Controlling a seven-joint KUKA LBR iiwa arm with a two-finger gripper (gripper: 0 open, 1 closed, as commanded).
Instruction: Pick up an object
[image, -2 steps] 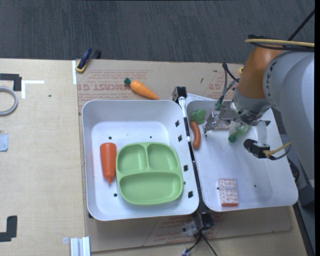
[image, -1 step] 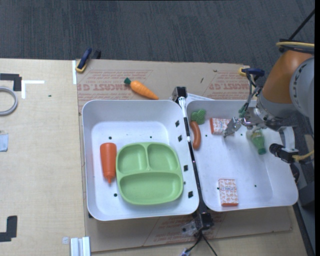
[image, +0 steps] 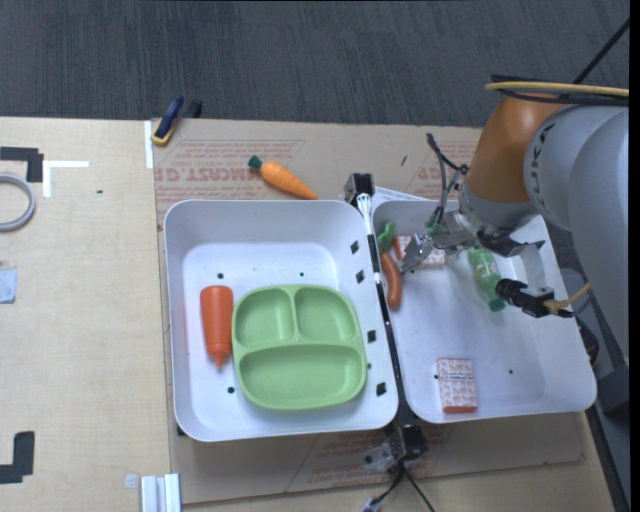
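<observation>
Gripper lowered into the right bin's upper left corner during a pick attempt.

The gripper (image: 418, 252) hangs low over the right bin (image: 520, 385), beside an orange carrot-shaped toy (image: 391, 280) lying against the bin's left wall; whether its fingers stand apart or together cannot be told, and nothing is seen between them. A green bottle (image: 487, 276) lies just right of it, a small red-and-white box (image: 457, 384) nearer the front. The left bin (image: 190, 385) holds a green divided plate (image: 298, 346) and an orange cylinder (image: 216, 320); another toy carrot (image: 283, 177) rests outside on the bench.
</observation>
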